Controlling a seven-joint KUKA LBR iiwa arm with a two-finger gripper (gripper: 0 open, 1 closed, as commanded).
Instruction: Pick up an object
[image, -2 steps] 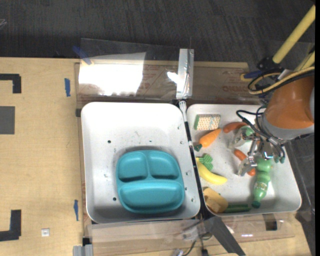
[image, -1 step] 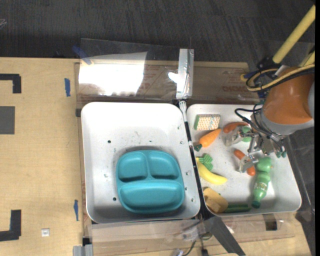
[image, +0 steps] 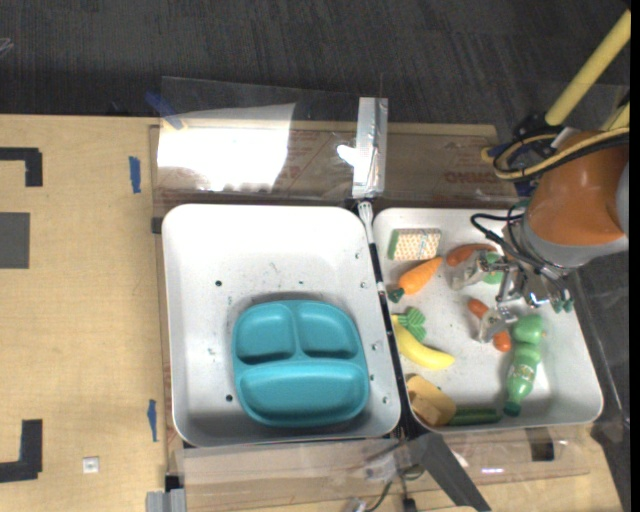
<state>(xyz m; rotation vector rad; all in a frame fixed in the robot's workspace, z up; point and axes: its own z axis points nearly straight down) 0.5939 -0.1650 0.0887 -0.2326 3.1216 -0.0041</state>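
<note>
The end effector (image: 508, 298) hangs low over the right bin (image: 580, 385) among toy foods near a green bottle (image: 523, 355); whether it is spread cannot be told

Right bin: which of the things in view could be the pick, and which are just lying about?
Candidates for the pick, near the pincer in the right bin:
green bottle
small orange piece
carrot
banana

Lying about:
teal divided plate in the left bin
clear plastic sheet behind the bins
</note>
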